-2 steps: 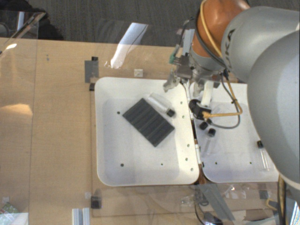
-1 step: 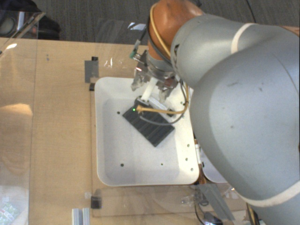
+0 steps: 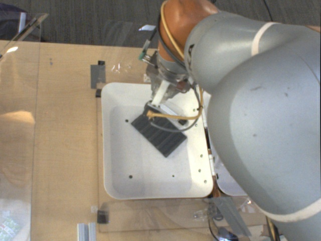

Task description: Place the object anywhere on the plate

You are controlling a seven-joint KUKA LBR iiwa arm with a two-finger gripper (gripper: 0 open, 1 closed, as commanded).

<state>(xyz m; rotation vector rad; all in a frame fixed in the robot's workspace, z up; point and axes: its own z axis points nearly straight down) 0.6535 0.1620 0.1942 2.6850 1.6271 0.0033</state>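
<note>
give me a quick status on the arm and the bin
Gripper low over dark ribbed rectangular pad in left white bin. Grip unconfirmed. Grey arm covers the right bin.

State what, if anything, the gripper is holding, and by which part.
It cannot be told: the gripper sits at the upper corner of the dark grey ribbed rectangular plate in the shallow white bin.

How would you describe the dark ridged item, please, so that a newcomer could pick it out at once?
Start at the white bin in the middle of the bench. Inside it, toward the far right part of its floor, just below the arm's hand, lies the dark ridged slab, flat and turned diagonally. It is the one dark, grooved rectangle on the pale floor.
</note>
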